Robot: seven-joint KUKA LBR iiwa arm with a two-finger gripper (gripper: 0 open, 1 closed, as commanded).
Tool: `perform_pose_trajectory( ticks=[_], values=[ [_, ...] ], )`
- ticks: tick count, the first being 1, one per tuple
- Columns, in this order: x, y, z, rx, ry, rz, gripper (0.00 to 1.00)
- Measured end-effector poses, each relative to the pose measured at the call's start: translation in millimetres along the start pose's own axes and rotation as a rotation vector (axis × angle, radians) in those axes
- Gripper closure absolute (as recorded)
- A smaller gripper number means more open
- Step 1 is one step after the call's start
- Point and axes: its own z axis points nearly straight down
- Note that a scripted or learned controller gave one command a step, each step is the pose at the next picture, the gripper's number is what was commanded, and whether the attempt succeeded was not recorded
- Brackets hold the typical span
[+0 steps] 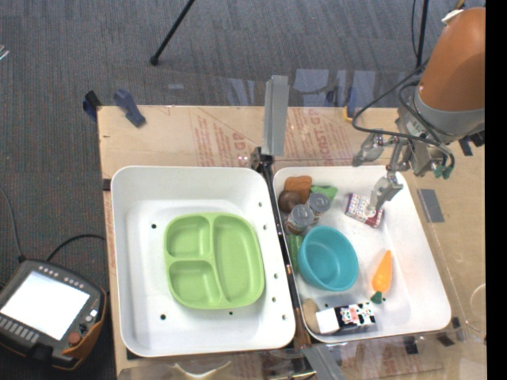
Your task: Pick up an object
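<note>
Grey two-finger gripper (pixel 386 190) at the right white bin's (pixel 432 291) one o'clock corner, fingers spread, tips just above a small pink patterned card box (pixel 363 208), nothing gripped, blue round bowl (pixel 328 258) at centre, orange plastic carrot (pixel 383 272) toward four o'clock, green divided plate (pixel 214 260) in the left white bin (pixel 135 212).

1. Arm (pixel 453 62): enters from the right, orange band uppermost, grey wrist below it.
2. Gripper (pixel 386 192): hangs low at far right, pointing downward; finger state cannot be determined.
</note>
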Motion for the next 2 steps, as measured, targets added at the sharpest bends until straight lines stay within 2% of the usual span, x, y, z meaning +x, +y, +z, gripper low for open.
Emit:
perform_pose_trajectory(
  ticks=[1,2],
  values=[
    [44.6,-13.3,131.3,-0.005,0.017,-0.084,0.00],
    [102.3,-26.4,172.7,0.000,-0.009,-0.022,0.00]
  ],
)
